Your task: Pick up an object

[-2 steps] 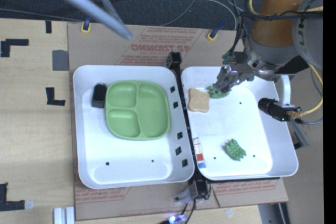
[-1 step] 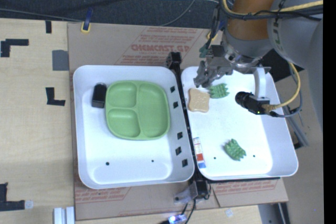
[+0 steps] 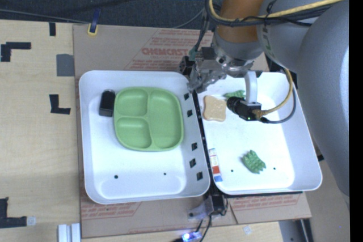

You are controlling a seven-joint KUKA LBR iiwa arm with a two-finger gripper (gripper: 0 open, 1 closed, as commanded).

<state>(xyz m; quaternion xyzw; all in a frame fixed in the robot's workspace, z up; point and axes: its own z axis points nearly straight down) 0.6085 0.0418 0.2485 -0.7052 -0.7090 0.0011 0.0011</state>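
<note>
My gripper (image 3: 199,75) hangs over the far end of the divider between the two white bins, under the orange band of the arm. A tan toast-shaped piece (image 3: 214,109) lies just below it in the right bin (image 3: 295,144), near the divider. A small green leafy toy (image 3: 254,161) rests toward the right bin's front. Another green piece (image 3: 235,94) peeks out beside the wrist, partly hidden. In the left bin (image 3: 93,139) sit a green divided plate (image 3: 149,119) and a black block (image 3: 106,103) at the plate's left edge.
A black cylinder on a yellow cable (image 3: 243,108) hangs from the arm right of the tan piece. The grey arm body covers the right bin's far right corner. A small red and white label (image 3: 214,161) lies by the divider.
</note>
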